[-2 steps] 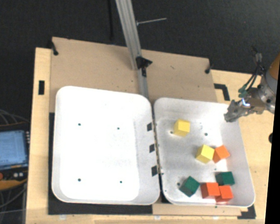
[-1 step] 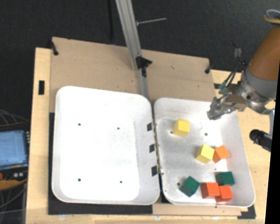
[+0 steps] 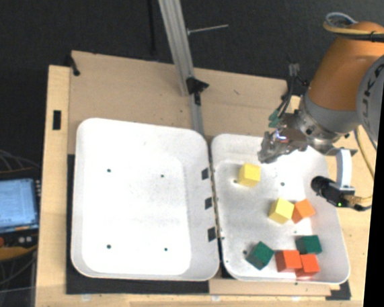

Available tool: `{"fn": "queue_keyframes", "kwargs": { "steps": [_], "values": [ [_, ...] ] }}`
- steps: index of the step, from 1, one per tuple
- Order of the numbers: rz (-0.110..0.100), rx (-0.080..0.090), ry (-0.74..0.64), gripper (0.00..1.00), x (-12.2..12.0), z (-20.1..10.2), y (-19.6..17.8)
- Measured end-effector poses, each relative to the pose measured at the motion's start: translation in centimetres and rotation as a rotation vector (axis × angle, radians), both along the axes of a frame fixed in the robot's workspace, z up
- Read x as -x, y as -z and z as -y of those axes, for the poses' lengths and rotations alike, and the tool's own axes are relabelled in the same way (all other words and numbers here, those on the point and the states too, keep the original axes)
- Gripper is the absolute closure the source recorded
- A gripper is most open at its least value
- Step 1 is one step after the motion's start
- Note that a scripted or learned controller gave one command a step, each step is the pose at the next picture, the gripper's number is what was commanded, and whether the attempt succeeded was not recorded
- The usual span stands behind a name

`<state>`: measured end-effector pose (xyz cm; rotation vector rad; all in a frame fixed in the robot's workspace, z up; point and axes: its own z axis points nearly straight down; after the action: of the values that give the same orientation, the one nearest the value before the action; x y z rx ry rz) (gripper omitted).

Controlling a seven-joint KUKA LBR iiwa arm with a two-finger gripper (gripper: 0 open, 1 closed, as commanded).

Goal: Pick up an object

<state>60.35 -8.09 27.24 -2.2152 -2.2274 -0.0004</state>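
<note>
My gripper point(image 3: 270, 152) hangs over the back of the right bin point(image 3: 229, 268), just above and to the right of a yellow block point(image 3: 249, 174). Nothing shows between its fingers. A second yellow block point(image 3: 282, 210) lies mid-bin, touching an orange block point(image 3: 303, 210). Near the front sit a dark green block point(image 3: 260, 254), two orange-red blocks point(image 3: 298, 262) and a smaller green block point(image 3: 309, 244).
The left bin point(image 3: 137, 198) lies beside the right one, with black clips along the seam. A slanted metal pole point(image 3: 180, 47) rises behind the bins. A handheld pendant point(image 3: 11, 206) rests off the bench at the left.
</note>
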Motion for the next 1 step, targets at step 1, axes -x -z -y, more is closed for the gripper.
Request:
{"fn": "queue_keyframes", "kwargs": {
  "steps": [1],
  "values": [
    [0.001,0.001,-0.001,1.00,-1.80,-5.47,1.22]
  ]
}}
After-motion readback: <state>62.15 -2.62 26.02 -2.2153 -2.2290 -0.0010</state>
